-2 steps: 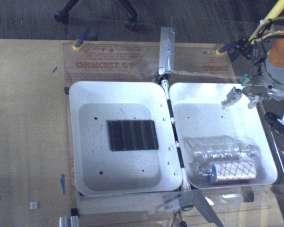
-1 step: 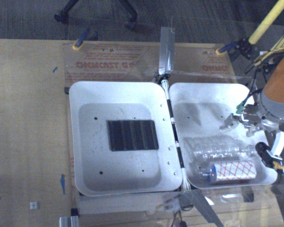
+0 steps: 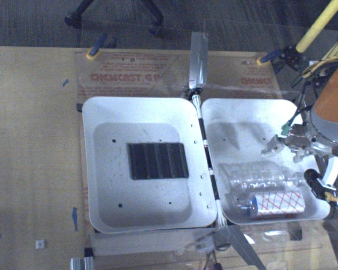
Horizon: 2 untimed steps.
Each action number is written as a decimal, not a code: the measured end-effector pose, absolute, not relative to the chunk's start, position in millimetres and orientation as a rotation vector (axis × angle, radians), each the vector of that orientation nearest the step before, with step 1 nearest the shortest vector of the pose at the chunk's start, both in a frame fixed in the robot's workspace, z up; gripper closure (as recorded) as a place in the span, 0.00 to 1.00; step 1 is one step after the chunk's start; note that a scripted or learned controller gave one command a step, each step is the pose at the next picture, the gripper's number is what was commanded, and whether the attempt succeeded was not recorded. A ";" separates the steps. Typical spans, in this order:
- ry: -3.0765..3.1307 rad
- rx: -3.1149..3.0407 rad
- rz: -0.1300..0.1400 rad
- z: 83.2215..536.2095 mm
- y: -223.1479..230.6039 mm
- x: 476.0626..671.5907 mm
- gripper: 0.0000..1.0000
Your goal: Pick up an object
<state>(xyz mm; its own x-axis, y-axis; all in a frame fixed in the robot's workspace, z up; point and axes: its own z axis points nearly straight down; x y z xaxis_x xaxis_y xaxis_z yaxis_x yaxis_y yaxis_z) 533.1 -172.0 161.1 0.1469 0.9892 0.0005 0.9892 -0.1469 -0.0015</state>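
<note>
A clear plastic bottle (image 3: pixel 258 179) lies on its side in the near half of the right bin (image 3: pixel 242 117). Just in front of it lies a white item with a red check pattern (image 3: pixel 280 202) and a blue end (image 3: pixel 249 207), touching the bottle. My gripper (image 3: pixel 277 144) hangs over the right bin's right side, above and slightly behind the bottle, apart from it. Nothing shows in the gripper.
The left bin (image 3: pixel 101 122) holds a dark ribbed rectangle (image 3: pixel 158 161) at its middle. A metal divider (image 3: pixel 198 55) stands behind the gap between the bins. Cables and a yellow pole (image 3: pixel 324 16) crowd the far right.
</note>
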 end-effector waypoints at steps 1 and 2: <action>-2.271 -2.178 -0.006 89.1 -190.8 506.7 0.00; -2.272 -2.185 -0.010 100.6 -192.2 508.2 1.00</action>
<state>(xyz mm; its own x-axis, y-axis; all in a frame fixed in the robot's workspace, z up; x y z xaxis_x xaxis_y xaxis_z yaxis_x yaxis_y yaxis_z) 508.2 -192.2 100.6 -0.0393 0.9992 -0.0034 0.9992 0.0393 0.0119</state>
